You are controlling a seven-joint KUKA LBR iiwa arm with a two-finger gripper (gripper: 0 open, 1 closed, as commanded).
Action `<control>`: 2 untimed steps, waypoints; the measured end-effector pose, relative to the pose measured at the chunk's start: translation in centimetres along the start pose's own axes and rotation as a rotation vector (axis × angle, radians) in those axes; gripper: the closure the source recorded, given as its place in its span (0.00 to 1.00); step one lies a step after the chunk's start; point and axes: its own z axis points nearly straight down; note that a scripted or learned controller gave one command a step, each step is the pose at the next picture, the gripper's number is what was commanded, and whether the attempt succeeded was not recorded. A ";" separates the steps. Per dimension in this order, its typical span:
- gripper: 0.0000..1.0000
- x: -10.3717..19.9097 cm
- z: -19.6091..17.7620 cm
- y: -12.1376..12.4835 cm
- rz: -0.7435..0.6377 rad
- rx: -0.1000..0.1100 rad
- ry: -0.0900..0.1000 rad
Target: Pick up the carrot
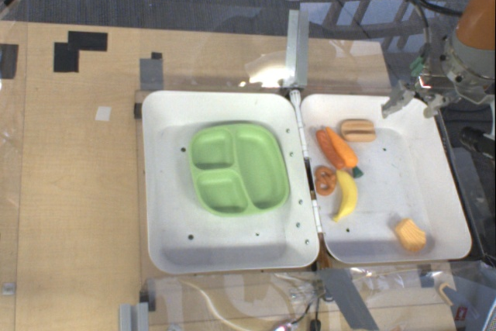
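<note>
You have one carrot [336, 148] lying in the right bin [442, 190], touching one hot dog bun [357, 131]; one pretzel [325, 181], one banana [346, 196], one bread chunk [410, 235]; one green tray [236, 169] in the left bin [167, 190]; gripper [411, 98] fingers apart, clamping nothing, above the right bin's far edge; wooden bench [70, 190], grey carpet beyond.

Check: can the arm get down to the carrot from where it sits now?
Probably yes. The carrot lies uncovered in the right bin, nothing above it. The bun touches its upper end and the pretzel and banana crowd its lower end, so the pincer has little room.
</note>
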 end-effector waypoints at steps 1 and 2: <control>1.00 0.1 -1.2 0.2 -0.006 -0.006 -0.001; 0.00 0.1 -1.2 0.2 -0.006 -0.006 -0.001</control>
